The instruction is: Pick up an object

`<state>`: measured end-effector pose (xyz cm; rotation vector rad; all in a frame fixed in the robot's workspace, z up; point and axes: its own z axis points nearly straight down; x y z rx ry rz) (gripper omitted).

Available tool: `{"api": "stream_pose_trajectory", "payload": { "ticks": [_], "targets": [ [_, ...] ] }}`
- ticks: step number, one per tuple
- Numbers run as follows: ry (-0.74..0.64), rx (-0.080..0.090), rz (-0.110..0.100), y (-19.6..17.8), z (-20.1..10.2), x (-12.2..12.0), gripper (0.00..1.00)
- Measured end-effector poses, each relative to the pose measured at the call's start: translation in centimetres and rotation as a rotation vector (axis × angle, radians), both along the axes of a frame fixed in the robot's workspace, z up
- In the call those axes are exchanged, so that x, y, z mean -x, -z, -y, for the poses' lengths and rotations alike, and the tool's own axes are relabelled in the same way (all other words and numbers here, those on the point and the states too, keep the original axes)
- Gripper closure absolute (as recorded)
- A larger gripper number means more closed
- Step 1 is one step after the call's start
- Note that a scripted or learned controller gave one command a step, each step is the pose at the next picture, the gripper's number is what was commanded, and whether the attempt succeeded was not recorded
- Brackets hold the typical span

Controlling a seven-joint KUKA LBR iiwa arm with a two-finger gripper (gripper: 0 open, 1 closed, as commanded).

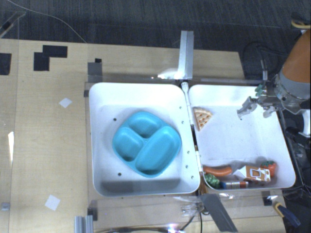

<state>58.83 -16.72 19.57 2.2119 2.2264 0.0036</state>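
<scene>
The arm reaches in from the right edge of the bench, near its far right corner. Its orange band (297, 62) shows at the very right, with the grey wrist (291, 89) just below it. From the wrist the gripper (256, 107) extends leftward, low and nearly level. One grey finger (246, 108) juts out toward the left, a second (268, 111) sits just beside it, and the two stand apart with nothing between them.

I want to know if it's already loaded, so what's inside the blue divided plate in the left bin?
The blue divided plate in the left bin shows three compartments, all bare blue. Whatever lies under the plate is covered.
</scene>
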Motion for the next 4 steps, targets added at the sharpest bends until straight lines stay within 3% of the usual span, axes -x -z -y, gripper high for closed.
{"api": "stream_pose_trajectory", "payload": {
  "ticks": [1, 2, 3, 4],
  "targets": [
    [0.113, -0.002, -0.003, 9.6, -4.3, 10.1, 0.0],
    [-0.309, 0.003, 0.008, 10.6, -3.9, 9.1, 0.0],
    [-0.595, 0.006, 0.009, 10.6, -4.8, 1.9, 0.0],
    [-0.792, 0.011, 0.013, 10.5, -6.4, 9.5, 0.0]
  ]
}}
